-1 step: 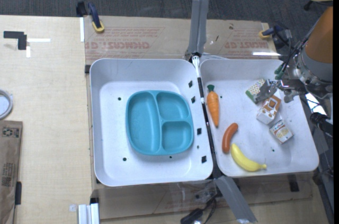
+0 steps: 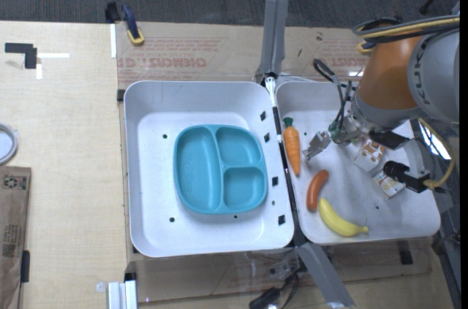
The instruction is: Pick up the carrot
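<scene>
The carrot [image 2: 292,147] lies along the left wall of the right bin [image 2: 409,231], leafy end toward the far edge. A sausage [image 2: 316,189] and a banana [image 2: 341,220] lie just nearer the front edge. My gripper [image 2: 319,145] hangs beside the carrot, holding nothing; jaw width I cannot tell. Risk: a finger strikes the wall, or pushes the carrot aside.

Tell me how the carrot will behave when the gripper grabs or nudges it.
The carrot looks rigid and smooth, probably a light toy, so it may slip. Its round, tapered body would likely roll or pivot if nudged. It lies against the right bin's left wall, leaving the gripper little room.
</scene>
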